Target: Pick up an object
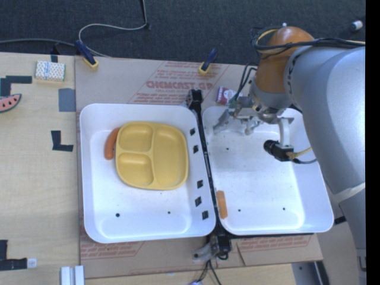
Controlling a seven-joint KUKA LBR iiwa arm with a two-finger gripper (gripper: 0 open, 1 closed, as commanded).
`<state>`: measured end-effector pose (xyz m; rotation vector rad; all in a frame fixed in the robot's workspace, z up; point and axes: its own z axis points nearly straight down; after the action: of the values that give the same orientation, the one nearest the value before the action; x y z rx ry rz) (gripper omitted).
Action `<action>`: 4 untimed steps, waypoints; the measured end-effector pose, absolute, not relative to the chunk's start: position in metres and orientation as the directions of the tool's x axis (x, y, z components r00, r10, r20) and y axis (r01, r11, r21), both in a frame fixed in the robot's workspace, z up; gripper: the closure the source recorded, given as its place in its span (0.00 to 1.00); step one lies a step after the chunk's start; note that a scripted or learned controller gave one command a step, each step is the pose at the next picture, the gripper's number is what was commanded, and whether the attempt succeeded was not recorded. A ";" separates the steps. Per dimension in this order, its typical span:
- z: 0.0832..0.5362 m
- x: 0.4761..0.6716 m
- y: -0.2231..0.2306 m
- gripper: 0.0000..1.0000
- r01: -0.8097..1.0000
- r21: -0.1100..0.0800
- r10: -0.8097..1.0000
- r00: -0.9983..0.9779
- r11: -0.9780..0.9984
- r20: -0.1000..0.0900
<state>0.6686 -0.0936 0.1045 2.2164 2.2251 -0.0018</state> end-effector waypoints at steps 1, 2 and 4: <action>0.085 0.668 -0.094 0.00 1.000 0.000 1.000 -0.001 0.001 -0.002; 0.095 0.669 -0.093 1.00 1.000 0.000 1.000 -0.003 0.003 -0.002; 0.105 0.669 -0.092 1.00 1.000 0.000 1.000 -0.004 0.004 -0.001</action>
<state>0.6687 -0.0924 0.1045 2.2170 2.2254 -0.0008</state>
